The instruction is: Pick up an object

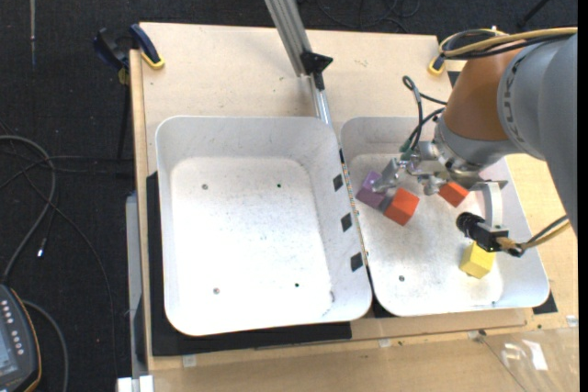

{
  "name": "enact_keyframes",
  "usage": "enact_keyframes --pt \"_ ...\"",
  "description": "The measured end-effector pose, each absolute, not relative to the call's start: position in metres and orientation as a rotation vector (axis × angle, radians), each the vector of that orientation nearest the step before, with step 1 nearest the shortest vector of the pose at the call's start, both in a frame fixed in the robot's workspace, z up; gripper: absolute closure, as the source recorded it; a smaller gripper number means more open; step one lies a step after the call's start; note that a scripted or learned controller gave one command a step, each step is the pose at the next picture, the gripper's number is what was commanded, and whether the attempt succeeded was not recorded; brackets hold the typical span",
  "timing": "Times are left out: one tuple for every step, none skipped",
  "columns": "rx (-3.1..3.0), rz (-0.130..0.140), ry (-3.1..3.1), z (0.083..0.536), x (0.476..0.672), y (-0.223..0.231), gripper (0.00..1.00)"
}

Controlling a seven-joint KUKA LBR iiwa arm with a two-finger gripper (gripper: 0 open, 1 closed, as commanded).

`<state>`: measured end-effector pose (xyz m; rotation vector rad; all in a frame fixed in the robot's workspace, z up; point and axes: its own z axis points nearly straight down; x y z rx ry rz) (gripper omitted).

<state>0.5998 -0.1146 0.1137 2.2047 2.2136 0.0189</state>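
The right bin (514,289) holds several small blocks. An orange block (401,207) lies near its left side, with a purple block (371,192) touching it on the left. A second orange-red block (452,193) sits further right, partly under the arm's wrist. A yellow block (476,263) rests near the front right. My gripper (405,173) hangs low over the bin, just above and behind the orange block and right of the purple one. Nothing shows as held in it.
The left bin (184,197) stands beside the right one, their rims meeting at a ridge with black tabs (349,220). A slanted metal pole (280,5) crosses the bench's back. A black cable end (473,227) hangs by the yellow block.
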Motion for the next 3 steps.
enact_keyframes --pt "2.221 0.027 2.226 0.099 0.622 -0.202 0.0" --pt "2.224 -0.008 2.205 0.099 0.644 -0.171 0.0" --pt "2.214 -0.011 2.21 0.109 0.645 -0.17 1.0"
